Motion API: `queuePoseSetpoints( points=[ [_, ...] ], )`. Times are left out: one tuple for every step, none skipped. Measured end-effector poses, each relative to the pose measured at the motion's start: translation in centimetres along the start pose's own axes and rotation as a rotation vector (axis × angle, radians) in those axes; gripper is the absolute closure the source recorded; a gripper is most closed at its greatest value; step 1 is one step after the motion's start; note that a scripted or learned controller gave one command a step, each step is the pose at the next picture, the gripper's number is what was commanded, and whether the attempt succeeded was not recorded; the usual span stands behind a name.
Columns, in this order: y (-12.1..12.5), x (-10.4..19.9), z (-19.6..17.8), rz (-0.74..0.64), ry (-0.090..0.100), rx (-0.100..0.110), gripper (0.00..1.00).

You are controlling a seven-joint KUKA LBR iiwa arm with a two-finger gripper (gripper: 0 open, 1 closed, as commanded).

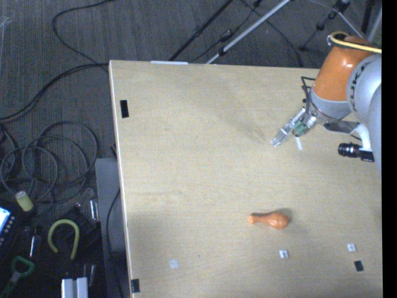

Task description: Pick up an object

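Dark grey carpet [56, 48] is seen around a pale wooden surface [205, 166], with black cables [49, 160] coiled on the floor past the surface's left edge and light-stand legs [260, 17] spread beyond its far edge. A yellow-green U-shaped object [62, 234] is seen lying on the floor near the near-left corner. A small black marker [124, 108] is fixed near the surface's far-left corner, and small white and black tags [283, 253] are scattered along the near edge towards the right.

An orange, pear-shaped object [270, 220] with a narrow neck is found lying on its side in the near-right part of the surface, neck pointing towards the left edge, well apart from everything else.

The arm [347, 79], grey with an orange band, is seen entering over the right edge. Its pincer [286, 134] is held above the right half of the surface, pointing down and left, well apart from the orange object. Nothing is seen between its tips; whether they are apart or together cannot be told at this size.
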State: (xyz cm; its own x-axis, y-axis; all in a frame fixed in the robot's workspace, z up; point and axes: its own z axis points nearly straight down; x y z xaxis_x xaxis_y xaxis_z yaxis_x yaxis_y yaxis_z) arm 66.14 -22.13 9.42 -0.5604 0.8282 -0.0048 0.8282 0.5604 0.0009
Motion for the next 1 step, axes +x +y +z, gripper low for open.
queuePoseSetpoints(
  points=[
    [3.57,3.84,-6.82,0.158,0.004,0.000,1.00]
  ],
)
